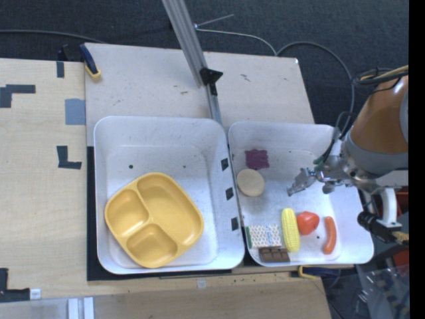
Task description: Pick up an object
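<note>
Camera view: you are watching the two-finger gripper (300, 180) hanging in the right white bin (282, 133), holding nothing; how far it is parted you cannot tell. Smooth yellow plastic corn cob (289, 229), rounded red tomato (307, 222) and orange sausage (329, 234) are crowding the near edge; rounded shapes risk slipping.

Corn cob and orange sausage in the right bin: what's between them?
The red tomato lies between the corn cob and the orange sausage, touching the cob; bare white floor separates it from the sausage, per the camera view.
</note>
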Tool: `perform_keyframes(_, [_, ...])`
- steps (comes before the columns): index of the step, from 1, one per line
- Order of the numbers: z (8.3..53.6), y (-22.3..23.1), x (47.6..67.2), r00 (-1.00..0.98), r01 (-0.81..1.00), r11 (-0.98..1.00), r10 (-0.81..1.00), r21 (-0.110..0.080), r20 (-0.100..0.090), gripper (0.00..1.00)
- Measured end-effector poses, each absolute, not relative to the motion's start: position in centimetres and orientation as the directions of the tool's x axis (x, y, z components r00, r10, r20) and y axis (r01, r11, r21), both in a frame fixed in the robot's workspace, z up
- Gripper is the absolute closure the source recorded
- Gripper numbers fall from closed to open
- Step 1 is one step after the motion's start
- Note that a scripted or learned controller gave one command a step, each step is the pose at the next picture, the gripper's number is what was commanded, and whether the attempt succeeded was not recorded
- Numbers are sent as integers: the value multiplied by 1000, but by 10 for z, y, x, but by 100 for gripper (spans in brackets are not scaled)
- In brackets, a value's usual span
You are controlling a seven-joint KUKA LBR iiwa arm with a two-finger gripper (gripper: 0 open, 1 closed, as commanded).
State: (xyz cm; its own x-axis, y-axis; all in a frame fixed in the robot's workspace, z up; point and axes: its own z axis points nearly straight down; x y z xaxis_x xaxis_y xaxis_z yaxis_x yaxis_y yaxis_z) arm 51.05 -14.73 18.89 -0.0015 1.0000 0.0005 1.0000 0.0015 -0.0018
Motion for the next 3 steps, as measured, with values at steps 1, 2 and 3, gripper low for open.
perform_keyframes(1, [86,-95,519,-3,1000,3,1000,-2,-1,0])
perform_keyframes(2, [193,-16,502,-7,1000,7,1000,5,3,0])
perform_keyframes(3, [188,38,491,-8,1000,8,1000,-4,2,0])
